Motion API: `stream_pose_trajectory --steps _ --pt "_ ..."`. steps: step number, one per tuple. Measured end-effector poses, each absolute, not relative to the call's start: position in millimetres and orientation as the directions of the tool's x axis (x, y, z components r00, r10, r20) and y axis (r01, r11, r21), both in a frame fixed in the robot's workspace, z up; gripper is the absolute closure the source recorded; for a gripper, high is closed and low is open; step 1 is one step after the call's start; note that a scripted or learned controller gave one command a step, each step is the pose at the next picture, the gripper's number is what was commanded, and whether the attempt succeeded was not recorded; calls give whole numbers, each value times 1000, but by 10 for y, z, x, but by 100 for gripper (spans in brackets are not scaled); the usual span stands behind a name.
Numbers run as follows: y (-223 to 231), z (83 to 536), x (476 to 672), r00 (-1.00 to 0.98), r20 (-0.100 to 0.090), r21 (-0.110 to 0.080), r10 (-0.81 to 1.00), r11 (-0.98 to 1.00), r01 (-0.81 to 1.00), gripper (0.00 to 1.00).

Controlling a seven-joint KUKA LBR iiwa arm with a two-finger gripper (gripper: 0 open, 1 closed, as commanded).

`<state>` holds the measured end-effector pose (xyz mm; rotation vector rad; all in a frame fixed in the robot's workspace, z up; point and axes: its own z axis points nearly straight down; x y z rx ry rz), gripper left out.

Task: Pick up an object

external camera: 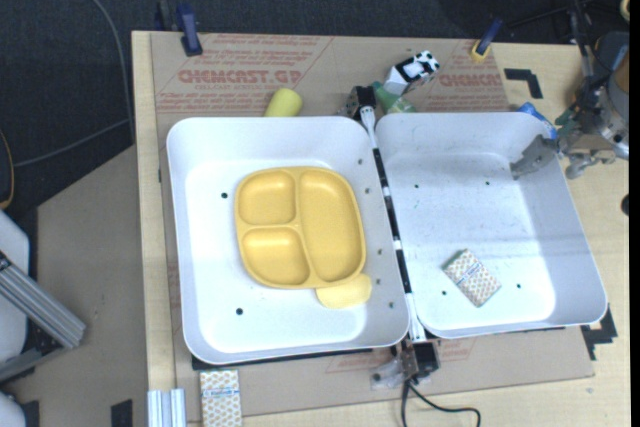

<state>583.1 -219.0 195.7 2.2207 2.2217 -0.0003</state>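
A small patterned packet (472, 277) lies flat in the right bin (560, 310), near its front. The left bin (200, 215) holds a yellow divided plate (299, 225), and a pale yellow flat piece (346, 292) pokes out from under the plate's front edge. My gripper (553, 161) hangs over the right bin's far right corner, well behind the packet and to its right. Its two grey fingers (528, 160) stand apart, open, with nothing between them.
On the bench behind the bins lie a yellow rounded object (284, 102) and a black-and-white toy (413, 70) with green and dark parts. Blue clamps (187, 27) grip the bench's back edge. Another patterned packet (220, 396) sits at the front left.
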Motion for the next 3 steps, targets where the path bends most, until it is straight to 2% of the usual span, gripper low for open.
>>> stream_pose_trajectory --steps 1,2,3 --pt "-1787 1157 6152 -1 2 -3 1000 2 1000 0" --pt "-1133 1275 5766 -2 2 -2 1000 2 1000 0" --pt "-1149 841 4785 1 1 -2 1000 -1 1000 0"
